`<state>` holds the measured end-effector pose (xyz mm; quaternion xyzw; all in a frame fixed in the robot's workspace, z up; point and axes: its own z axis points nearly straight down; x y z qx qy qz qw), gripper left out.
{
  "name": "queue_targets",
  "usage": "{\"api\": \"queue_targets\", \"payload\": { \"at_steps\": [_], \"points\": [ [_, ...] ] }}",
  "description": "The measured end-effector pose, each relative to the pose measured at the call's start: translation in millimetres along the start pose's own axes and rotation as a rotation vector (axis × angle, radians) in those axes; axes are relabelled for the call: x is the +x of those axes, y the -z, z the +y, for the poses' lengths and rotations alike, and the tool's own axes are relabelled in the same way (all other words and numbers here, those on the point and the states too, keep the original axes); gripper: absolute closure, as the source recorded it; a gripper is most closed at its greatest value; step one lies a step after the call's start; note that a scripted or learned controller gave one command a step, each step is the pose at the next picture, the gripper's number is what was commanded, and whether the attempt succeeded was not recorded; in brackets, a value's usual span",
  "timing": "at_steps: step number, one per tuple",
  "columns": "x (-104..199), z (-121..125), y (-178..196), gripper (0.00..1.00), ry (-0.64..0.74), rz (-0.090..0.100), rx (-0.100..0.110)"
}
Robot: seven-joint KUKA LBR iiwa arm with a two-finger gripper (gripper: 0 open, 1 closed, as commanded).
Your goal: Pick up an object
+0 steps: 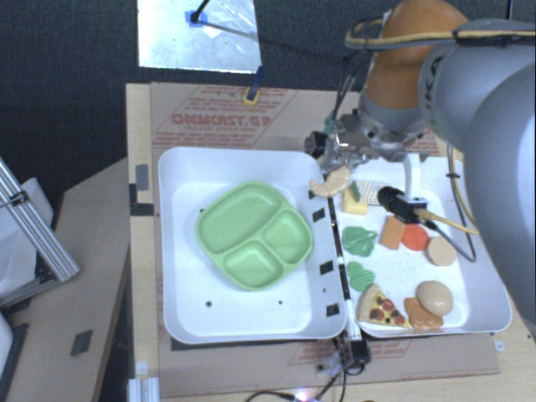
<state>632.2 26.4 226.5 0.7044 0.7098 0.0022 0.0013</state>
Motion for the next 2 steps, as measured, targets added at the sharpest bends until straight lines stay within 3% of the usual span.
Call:
{"api": "queue_targets", "payload": {
  "at_steps": [1, 2],
  "points": [
    [12.6, 14.6, -9.2, 1.0, -0.002, -0.001, 0.001],
    [12.8, 5.1, 1.4, 1.0, -0.002, -0.002, 0.003]
  ]
}}
